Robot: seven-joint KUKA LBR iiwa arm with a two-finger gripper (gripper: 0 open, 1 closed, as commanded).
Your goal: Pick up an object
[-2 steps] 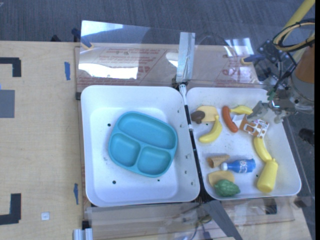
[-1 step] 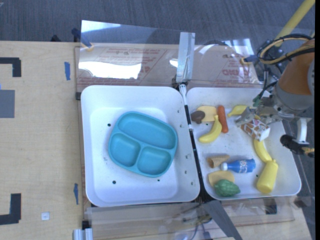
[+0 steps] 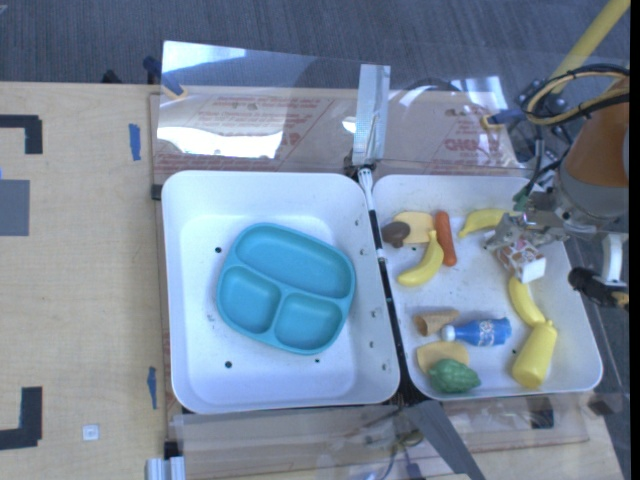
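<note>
Little can be read here. The clear plastic panel [image 3: 300, 118] standing behind the two bins, toward twelve o'clock, carries faint reddish printed lettering, mirrored and blurred, too unclear to make out. The small blue plastic bottle [image 3: 480, 332] lying in the right white bin [image 3: 585, 373], toward five o'clock, has a white and red label, but its words are too small to tell.

A blue 3-compartment plate [image 3: 285, 286] lies in 1 white bin [image 3: 190, 268], well apart from the jaws toward the view's left. Wooden bench [image 3: 75, 268] lies farther left.
</note>
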